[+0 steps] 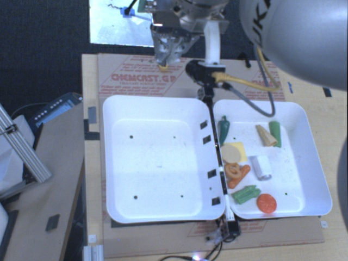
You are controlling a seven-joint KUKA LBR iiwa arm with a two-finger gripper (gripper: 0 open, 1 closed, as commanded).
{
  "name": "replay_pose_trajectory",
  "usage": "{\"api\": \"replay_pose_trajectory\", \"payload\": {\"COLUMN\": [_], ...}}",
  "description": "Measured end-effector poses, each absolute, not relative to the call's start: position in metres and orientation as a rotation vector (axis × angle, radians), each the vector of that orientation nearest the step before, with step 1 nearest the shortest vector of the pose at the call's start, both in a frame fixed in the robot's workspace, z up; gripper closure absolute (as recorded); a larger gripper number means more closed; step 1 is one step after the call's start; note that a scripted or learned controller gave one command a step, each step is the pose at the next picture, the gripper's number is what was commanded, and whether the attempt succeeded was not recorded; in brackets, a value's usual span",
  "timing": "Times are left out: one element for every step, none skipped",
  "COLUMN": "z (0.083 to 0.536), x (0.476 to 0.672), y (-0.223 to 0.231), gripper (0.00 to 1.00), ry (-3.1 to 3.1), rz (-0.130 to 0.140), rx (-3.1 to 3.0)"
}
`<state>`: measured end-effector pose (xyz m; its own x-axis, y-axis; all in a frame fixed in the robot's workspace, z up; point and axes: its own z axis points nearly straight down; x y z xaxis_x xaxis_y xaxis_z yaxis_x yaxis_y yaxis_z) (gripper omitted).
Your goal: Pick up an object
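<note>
My gripper (165, 58) hangs high over the cardboard behind the left bin (109, 145), its fingers pointing down and close together. A small yellow object (162, 67) sits between the fingertips, lifted off the bench. The right bin (310, 145) holds several toy foods: a dark green pepper (224, 126), a tan cone (265, 135), a green piece (275, 132), a tan disc on a yellow slab (232, 153), an orange piece (237, 173), a white-grey cylinder (262, 167), a green pod (246, 193) and a red tomato (266, 203).
The two bins meet along a black-clipped seam (216, 156). Printed cardboard (136, 78) lies under and behind them. A grey device (54, 109) and a metal rail (22, 148) stand off the bench at the left. The arm's large grey body (293, 20) overhangs the upper right.
</note>
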<state>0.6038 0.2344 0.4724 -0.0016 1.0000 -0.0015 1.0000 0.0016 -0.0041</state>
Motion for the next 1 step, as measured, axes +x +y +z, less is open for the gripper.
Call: {"api": "replay_pose_trajectory", "payload": {"z": [0.3696], "x": [0.5761], "y": [0.2337], "gripper": [1.0], "ry": [-2.218], "rz": [0.014], "rx": [-2.218]}}
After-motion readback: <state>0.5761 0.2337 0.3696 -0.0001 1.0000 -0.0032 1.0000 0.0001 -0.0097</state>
